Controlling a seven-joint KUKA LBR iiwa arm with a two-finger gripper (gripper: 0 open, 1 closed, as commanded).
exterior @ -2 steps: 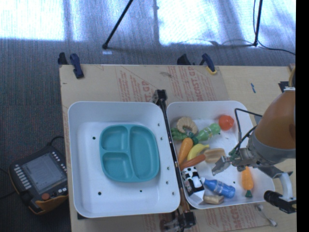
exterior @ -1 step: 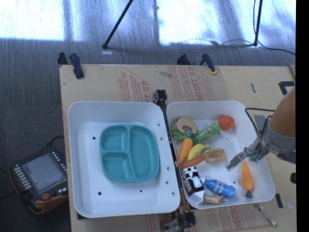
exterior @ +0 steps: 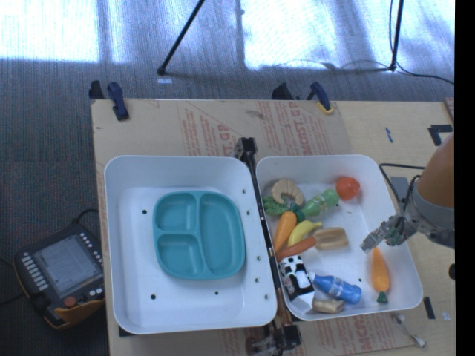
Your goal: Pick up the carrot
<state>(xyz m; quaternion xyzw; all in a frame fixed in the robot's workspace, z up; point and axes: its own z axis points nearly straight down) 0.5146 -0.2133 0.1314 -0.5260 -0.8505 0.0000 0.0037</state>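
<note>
Two orange carrot-like pieces lie in the right bin (exterior: pixel 371 170). One carrot (exterior: pixel 380 271) rests near the bin's right wall, its green stub pointing to the front. The other carrot (exterior: pixel 283 229) lies in the pile at the bin's left, with green leaves at its far end. My gripper (exterior: pixel 380 236) hangs just above the far tip of the right-hand carrot, at the bin's right edge. Its fingers are open, with nothing between them.
The right bin also holds a red tomato (exterior: pixel 347 188), a green bottle (exterior: pixel 319 202), a banana (exterior: pixel 303 231), a bread piece (exterior: pixel 330 238), a blue bottle (exterior: pixel 338 288) and a milk carton (exterior: pixel 297 277). A teal divided plate (exterior: pixel 199 234) sits in the left bin (exterior: pixel 133 184).
</note>
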